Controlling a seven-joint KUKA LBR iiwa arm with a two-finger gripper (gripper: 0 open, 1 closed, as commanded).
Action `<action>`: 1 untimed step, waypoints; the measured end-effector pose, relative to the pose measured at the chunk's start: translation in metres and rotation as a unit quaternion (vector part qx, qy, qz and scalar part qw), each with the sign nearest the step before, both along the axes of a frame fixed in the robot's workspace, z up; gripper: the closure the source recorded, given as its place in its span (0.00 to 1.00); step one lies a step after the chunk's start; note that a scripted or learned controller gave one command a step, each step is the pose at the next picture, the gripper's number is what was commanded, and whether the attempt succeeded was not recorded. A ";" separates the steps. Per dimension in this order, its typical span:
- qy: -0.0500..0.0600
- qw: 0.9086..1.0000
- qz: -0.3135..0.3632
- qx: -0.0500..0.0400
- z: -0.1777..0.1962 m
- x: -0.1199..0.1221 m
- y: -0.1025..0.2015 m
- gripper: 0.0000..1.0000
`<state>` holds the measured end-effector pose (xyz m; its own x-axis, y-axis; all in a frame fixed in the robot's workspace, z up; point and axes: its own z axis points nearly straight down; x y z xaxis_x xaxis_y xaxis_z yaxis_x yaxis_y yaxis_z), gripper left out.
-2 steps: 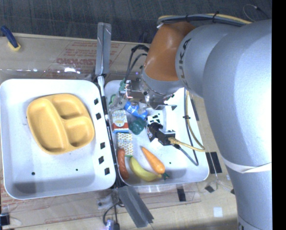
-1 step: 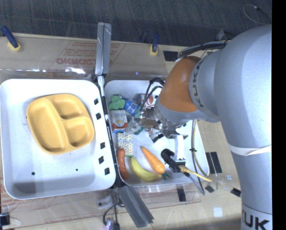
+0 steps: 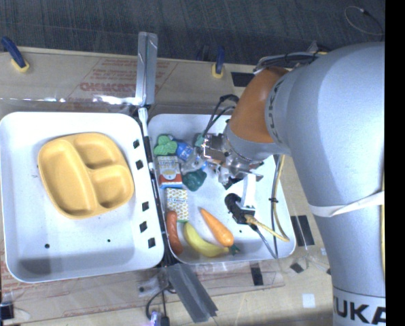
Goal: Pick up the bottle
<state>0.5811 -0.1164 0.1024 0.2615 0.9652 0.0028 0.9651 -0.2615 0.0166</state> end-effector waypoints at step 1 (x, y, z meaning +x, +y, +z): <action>0.003 1.000 0.001 0.001 0.007 -0.001 0.000 1.00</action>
